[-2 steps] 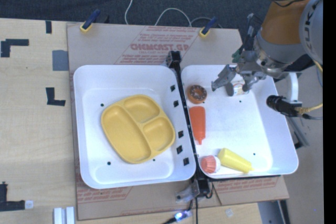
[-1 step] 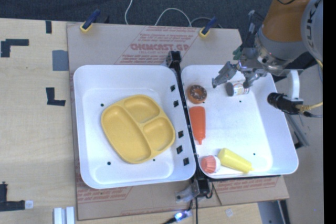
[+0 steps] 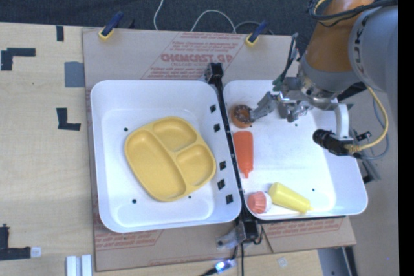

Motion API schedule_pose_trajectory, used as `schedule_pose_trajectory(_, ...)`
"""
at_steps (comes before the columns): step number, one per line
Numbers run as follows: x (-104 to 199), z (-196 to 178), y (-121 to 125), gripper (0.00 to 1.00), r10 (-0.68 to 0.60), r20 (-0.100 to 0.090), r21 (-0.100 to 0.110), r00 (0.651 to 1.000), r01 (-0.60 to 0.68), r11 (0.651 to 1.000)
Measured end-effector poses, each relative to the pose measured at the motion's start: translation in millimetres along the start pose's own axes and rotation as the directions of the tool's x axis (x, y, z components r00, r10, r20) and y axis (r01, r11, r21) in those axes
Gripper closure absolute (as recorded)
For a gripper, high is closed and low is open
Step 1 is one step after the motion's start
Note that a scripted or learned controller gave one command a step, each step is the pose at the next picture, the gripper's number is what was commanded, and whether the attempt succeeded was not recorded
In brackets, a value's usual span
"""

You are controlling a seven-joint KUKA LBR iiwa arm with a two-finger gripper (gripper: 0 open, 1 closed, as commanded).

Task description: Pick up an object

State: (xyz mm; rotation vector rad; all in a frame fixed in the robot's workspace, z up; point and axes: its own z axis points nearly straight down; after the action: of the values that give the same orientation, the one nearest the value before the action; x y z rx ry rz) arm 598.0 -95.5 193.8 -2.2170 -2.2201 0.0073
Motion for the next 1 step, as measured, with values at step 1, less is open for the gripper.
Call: schedule_pose_trajectory(1,-0.7,44.0,-2.5,0.0,0.001,0.0,0.0,1.0,-0.001,1.0)
